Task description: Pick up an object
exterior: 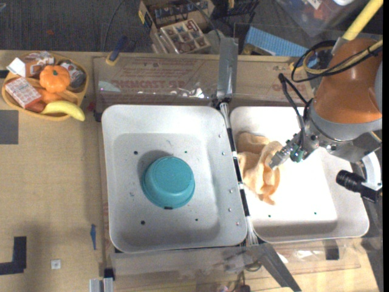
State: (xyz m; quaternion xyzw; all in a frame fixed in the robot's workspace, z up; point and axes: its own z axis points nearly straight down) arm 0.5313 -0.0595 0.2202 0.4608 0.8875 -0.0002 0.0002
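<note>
One cloth (pixel 258 166) in the fingers (pixel 281 159), closed on it; one bowl (pixel 169 181) apart.

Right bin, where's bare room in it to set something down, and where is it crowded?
The right bin has bare floor along its front, below the cloth and the tool, and toward its front right corner. Its left side is crowded: the cloth lies bunched against the wall shared with the left bin, and the tool sits at the cloth's right edge.
</note>
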